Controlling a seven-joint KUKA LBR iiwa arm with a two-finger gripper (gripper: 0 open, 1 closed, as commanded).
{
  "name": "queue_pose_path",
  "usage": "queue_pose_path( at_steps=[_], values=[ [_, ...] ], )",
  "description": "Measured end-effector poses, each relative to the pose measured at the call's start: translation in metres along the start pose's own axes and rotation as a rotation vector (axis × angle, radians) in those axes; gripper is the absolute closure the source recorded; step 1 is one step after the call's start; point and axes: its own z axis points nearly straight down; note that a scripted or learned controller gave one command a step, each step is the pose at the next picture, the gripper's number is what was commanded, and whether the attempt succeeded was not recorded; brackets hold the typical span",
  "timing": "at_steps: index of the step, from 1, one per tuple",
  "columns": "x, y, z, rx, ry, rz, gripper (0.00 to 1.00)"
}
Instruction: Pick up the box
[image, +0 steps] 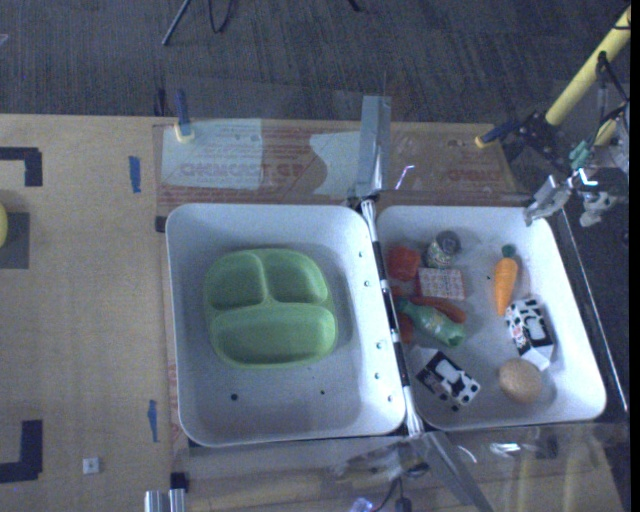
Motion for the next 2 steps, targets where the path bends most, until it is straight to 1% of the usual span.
queue_pose_path(
  at_steps=[1,2],
  values=[
    [0.018,0.026,0.160,-0.002,-0.001,0.015,0.00],
    [0.107,0.046,0.170,-0.002,-0.001,0.094,0.00]
  ],
)
